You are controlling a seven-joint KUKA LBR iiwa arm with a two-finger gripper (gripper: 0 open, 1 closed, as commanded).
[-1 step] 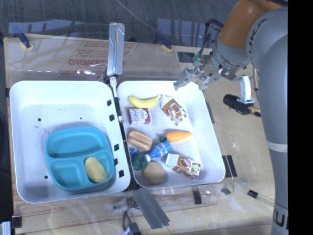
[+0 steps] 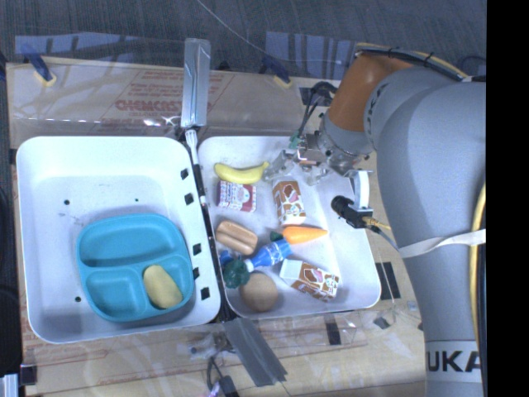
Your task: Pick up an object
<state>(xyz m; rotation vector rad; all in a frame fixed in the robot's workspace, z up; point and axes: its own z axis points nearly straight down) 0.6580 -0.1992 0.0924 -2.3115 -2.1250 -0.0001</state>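
My gripper (image 2: 302, 156) hangs over the back right part of the right bin (image 2: 364, 265), just above a brown and white carton (image 2: 288, 201) and to the right of a yellow banana (image 2: 240, 172). Nothing can be made out in its grasp. In the same bin lie a small red carton (image 2: 235, 195), a hot dog bun (image 2: 237, 237), an orange carrot (image 2: 304, 234), a blue bottle (image 2: 258, 259), a brown round fruit (image 2: 259, 292) and a second brown carton (image 2: 312, 279).
The left bin (image 2: 50, 180) holds a blue compartment tray (image 2: 124, 242) with a yellow potato-like object (image 2: 163, 286) in its front right compartment. A metal divider (image 2: 195, 85) stands between the bins at the back. The grey arm (image 2: 430, 180) covers the right side.
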